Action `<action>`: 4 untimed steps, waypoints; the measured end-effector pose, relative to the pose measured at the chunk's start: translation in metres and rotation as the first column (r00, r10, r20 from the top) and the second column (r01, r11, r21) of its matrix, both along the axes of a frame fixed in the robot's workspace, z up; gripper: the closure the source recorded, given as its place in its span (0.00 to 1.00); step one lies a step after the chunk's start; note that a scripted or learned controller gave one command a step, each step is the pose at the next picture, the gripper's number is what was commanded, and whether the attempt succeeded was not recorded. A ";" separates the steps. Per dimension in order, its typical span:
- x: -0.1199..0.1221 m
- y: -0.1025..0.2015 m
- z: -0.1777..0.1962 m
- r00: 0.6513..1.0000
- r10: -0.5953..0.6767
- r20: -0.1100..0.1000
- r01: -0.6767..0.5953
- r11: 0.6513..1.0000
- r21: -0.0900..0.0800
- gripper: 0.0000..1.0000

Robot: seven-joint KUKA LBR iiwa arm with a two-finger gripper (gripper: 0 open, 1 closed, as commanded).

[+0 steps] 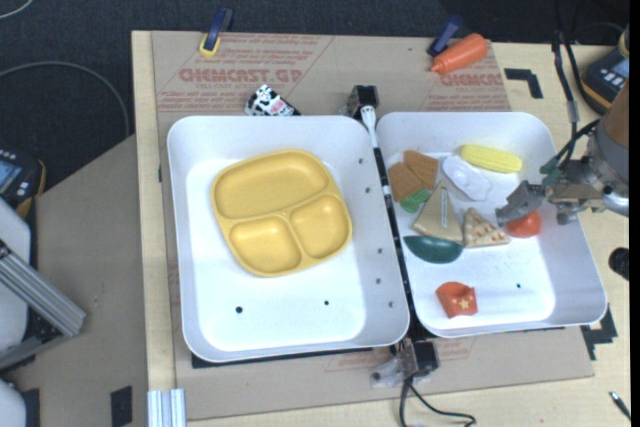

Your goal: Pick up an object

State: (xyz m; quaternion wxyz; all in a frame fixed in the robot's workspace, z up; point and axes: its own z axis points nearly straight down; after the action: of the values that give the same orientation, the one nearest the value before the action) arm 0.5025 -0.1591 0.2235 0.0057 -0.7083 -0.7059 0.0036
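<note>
White plastic forms the two shallow bins, set side by side on a cardboard-covered tabletop (330, 65). The arm's fingers (522, 203) hang low over the right bin (560, 295), near its right wall; whether they are spread or closed, and whether anything sits between them, I cannot tell from here.

Just below and beside the fingers lies a small red round piece (526, 225), partly hidden by them. Immediately to their left sits a tan triangular wedge (486, 233), with a white crumpled object (466, 181) above it. A yellow corn cob (489, 157) lies up and to the left of the fingers, near the bin's far wall. Further left are a brown bread-like slab (412, 177), a pale wedge (437, 213) and a dark green spoon-shaped piece (434, 248). A red strawberry-like toy (457, 299) rests well below and to the left of the fingers, apart from the cluster.

The left bin (200, 315), well to the left of the fingers, carries a yellow three-compartment plate (280, 211).

Outside the bins, on the tabletop beyond the fingers, lie an orange carrot toy (460, 53), a black-and-white cow-patterned toy (270, 102) and a blue-and-yellow clip (213, 33).
</note>
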 end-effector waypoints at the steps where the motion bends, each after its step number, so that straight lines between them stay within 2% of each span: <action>1: 0.003 0.000 0.007 1.000 0.004 0.014 -0.004 1.000 -0.003 0.00; 2: 0.001 0.007 -0.055 1.000 0.004 0.005 -0.004 1.000 0.000 0.00; 3: 0.010 0.011 -0.110 1.000 0.004 0.006 -0.004 1.000 0.000 0.00; 4: 0.009 0.011 -0.141 1.000 0.003 0.008 -0.003 1.000 -0.001 0.00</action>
State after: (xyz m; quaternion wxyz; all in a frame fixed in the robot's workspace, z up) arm 0.5114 -0.1478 0.0827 0.0025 -0.7071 -0.7071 0.0011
